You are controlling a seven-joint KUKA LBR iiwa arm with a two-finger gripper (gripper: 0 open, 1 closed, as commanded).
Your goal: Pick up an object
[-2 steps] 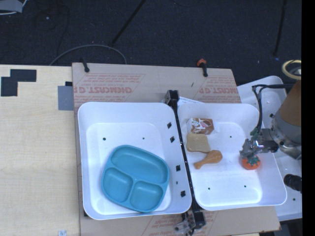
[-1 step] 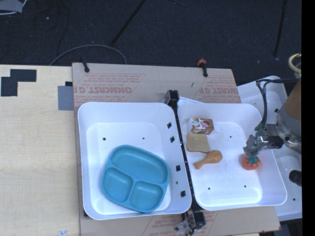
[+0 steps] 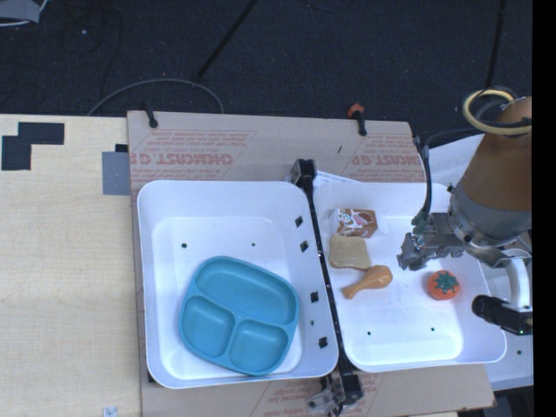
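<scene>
Worktop (image 3: 61,259): We see a pale wood-grain surface carrying a cardboard sheet (image 3: 261,146) under both bins.
Left bin (image 3: 161,233): We note a shallow white tray with rounded corners; a blue three-compartment plate (image 3: 239,314) of smooth plastic lies in its lower half, close to the front wall, with bare floor above it.
Right bin (image 3: 408,341): We note the same white tray, touching the left bin along a black divider strip (image 3: 314,259); its lower floor is bare.
Task objects: We find four items in the right bin: a brown-and-white packet (image 3: 356,222) near the divider, a flat tan slice (image 3: 349,252) just below it, a tan drumstick-shaped piece (image 3: 368,281) touching the slice's lower edge, and a round orange-red toy (image 3: 443,285) with a green top near the right wall.
Arm (image 3: 495,172): We see it enter from the right above the right bin.
End effector (image 3: 419,252): It sits between the drumstick and the round toy; we cannot tell whether it is open or closed.
</scene>
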